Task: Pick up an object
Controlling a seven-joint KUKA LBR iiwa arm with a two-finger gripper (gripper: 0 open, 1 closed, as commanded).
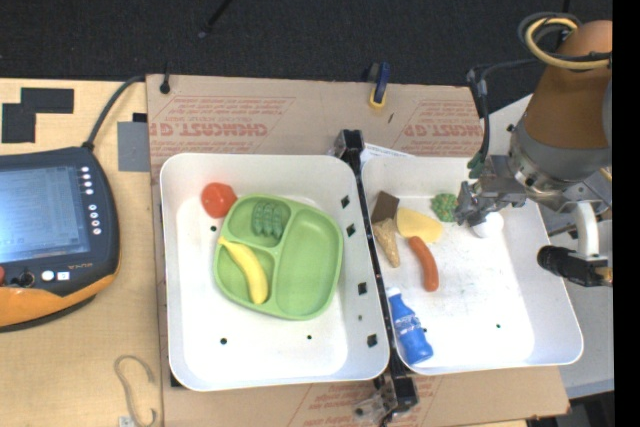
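Observation:
The right bin [520, 335] holds a green broccoli piece [444, 206], a yellow cheese wedge [419, 224], a red sausage [425, 262], a brown block [386, 207], a tan bread piece [387, 242] and a blue bottle [409, 327]. My gripper [478, 208] hangs low over the bin's upper right part, just right of the broccoli. A small white thing [487, 226] sits beneath its tips. Nothing shows between the fingers from this angle.
In the left bin [190, 315] a green divided plate [285, 255] carries a banana [246, 269] and a green ridged item [268, 218]; a red tomato [218, 199] lies beside it. A tablet pendant [50, 225] rests at far left. A black divider [365, 245] separates the bins.

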